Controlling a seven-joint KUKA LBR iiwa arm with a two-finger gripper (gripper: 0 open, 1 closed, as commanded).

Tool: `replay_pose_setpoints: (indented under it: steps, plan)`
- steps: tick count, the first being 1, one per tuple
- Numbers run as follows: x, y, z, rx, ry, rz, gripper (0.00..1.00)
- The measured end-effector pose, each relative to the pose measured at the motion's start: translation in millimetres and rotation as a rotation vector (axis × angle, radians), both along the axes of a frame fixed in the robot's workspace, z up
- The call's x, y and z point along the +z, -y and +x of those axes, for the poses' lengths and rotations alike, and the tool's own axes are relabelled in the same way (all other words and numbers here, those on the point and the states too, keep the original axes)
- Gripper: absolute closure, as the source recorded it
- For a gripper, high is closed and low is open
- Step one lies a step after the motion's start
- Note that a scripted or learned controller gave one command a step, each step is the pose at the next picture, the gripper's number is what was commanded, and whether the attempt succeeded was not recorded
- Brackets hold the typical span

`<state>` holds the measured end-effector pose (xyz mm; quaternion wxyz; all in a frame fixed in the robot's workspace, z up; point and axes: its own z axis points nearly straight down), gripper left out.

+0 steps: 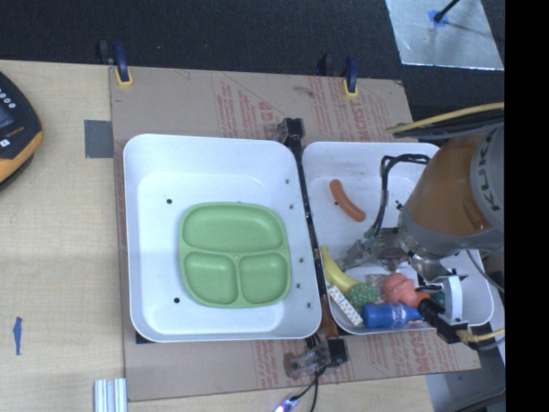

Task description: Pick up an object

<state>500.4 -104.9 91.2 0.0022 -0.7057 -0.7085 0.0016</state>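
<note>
My gripper (371, 249) hangs low over the right bin (371, 154), near its middle, with the grey and orange arm reaching in from the right. Just below it lie a yellow banana (335, 271), a green knobbly item (364, 294), a pink-orange toy (397, 288) and a blue bottle (390, 316). A patterned bar (343, 304) lies along the bin's front left corner. A brown sausage (347, 200) rests apart from them, toward the bin's back. The arm hides the bin's right part.
The left bin (150, 170) holds a green divided plate (234, 253). A black cable loops over the right bin's back edge (388, 166). A yellow-black device (13, 136) sits at the far left of the bench. Clamps hold the cardboard base at the back.
</note>
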Motion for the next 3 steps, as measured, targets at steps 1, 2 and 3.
replay_pose_setpoints:
  steps: [1,2,3]
  plan:
    - [3.7,23.7,60.5,0.000,0.003,-0.001,0.00]
    - [0.9,4.9,133.9,0.000,0.003,-0.001,0.00]
    - [11.3,5.6,134.0,0.005,0.001,-0.002,1.00]
